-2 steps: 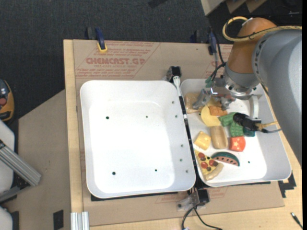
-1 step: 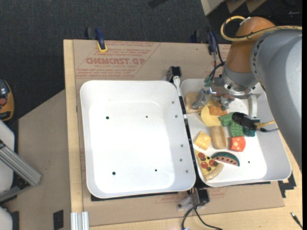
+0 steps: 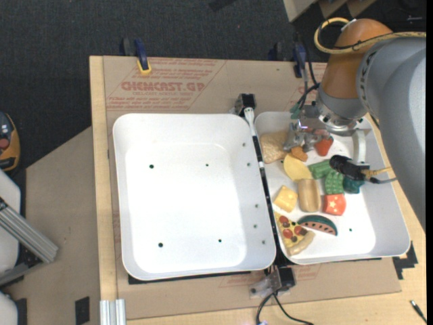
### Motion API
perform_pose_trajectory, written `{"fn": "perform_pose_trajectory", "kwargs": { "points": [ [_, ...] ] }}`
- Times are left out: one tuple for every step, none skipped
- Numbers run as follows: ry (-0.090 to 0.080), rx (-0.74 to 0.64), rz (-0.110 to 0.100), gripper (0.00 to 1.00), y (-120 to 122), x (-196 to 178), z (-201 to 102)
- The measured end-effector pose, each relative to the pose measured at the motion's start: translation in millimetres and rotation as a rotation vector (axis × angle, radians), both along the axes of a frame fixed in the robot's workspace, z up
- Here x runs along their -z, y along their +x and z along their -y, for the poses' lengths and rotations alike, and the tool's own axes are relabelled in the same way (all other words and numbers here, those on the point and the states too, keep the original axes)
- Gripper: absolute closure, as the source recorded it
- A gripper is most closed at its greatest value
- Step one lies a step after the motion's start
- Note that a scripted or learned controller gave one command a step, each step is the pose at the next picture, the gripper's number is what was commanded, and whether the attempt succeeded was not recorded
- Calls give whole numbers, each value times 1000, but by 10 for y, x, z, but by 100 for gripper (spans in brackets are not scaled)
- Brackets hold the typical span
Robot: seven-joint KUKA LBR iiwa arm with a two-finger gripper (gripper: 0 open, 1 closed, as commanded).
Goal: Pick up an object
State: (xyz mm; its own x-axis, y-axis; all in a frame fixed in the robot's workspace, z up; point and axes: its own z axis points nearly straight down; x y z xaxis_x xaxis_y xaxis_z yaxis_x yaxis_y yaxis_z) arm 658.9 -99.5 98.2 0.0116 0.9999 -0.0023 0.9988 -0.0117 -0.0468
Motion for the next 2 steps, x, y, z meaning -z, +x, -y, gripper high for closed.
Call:
{"fn": "perform_pose_trajectory", "kwargs": {
  "points": [
    [8,-19,47,100,-956,-925,-819],
    [-12,-13,53,100,-586,-876,-1334]
  ]
}}
